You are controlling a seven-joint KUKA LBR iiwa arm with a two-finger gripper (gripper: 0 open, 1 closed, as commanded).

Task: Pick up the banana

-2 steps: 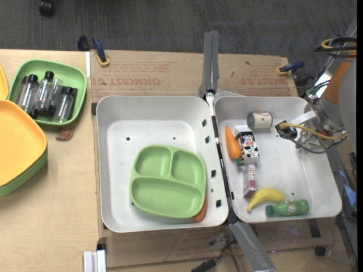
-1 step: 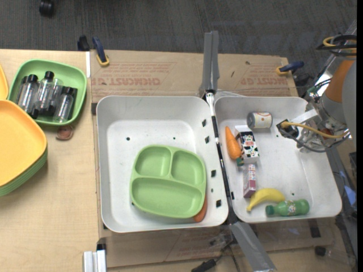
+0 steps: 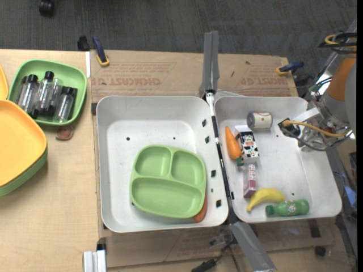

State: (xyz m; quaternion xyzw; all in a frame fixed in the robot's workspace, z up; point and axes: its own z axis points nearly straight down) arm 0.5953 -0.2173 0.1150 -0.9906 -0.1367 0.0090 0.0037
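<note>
Right white bin (image 3: 317, 208): the banana (image 3: 265, 198) lies flat on the floor of this bin near its front wall. It is a small, evenly yellow, smoothly curved piece, arched upward in the camera view, with its tapered left tip pointing down toward the front wall and its right end meeting a green bottle (image 3: 289, 207), which lies on its side just beside it. The lower end of a pink packet (image 3: 250, 181) rests just above the banana's left half; actual contact cannot be confirmed. Further back in the same bin are a carrot (image 3: 232, 143), a small black-and-white printed box (image 3: 248, 145) and a white can (image 3: 260, 119) lying on its side. The pincer (image 3: 307, 139) is at the right rim of this bin, well apart from the banana, with nothing seen in its hold; whether it is open or closed cannot be told. Left white bin (image 3: 113, 152): a green divided plate (image 3: 168, 181) lies in it. On the tabletop (image 3: 74, 208) to the far left are a green tray (image 3: 76, 81) of dark-capped bottles and a stack of orange plates (image 3: 20, 146).
</note>
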